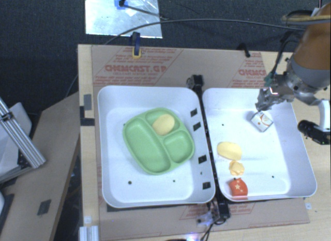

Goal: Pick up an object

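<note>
Where the gripper [267, 102] hovers, a carton [261, 120] lies

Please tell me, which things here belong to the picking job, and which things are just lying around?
Job:
two-finger gripper above the small white box
small white box, right white bin
yellow oval piece, small yellow piece, red piece

Lying around:
green divided plastic tray holding a yellow lump, left white bin
blue clamp

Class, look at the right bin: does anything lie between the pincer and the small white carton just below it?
Nothing visible does. The pincer hangs directly above the white carton in the right bin; the yellow pieces lie apart, nearer the camera.
</note>
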`<state>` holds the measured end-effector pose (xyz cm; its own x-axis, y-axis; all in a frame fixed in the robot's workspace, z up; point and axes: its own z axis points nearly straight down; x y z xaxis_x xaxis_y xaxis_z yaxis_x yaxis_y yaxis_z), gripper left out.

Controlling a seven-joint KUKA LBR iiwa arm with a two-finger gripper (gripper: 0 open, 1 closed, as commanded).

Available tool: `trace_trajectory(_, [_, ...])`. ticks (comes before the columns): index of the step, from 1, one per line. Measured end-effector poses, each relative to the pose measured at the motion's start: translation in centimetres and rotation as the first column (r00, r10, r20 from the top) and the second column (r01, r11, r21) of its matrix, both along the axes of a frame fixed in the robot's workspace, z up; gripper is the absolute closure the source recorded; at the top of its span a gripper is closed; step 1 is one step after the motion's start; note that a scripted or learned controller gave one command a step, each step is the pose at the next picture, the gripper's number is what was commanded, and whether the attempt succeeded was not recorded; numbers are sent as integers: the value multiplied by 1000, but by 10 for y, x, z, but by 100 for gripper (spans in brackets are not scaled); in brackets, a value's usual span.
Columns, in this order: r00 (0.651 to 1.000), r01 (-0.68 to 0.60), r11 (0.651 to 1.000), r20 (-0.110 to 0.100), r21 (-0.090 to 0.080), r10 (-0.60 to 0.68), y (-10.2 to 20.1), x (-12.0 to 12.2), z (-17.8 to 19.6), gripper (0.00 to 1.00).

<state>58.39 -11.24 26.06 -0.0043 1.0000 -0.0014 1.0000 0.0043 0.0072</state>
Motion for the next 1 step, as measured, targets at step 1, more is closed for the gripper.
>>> trace_trajectory(1, [1000,-5,1000,-4,2,5,51,8,4,100])
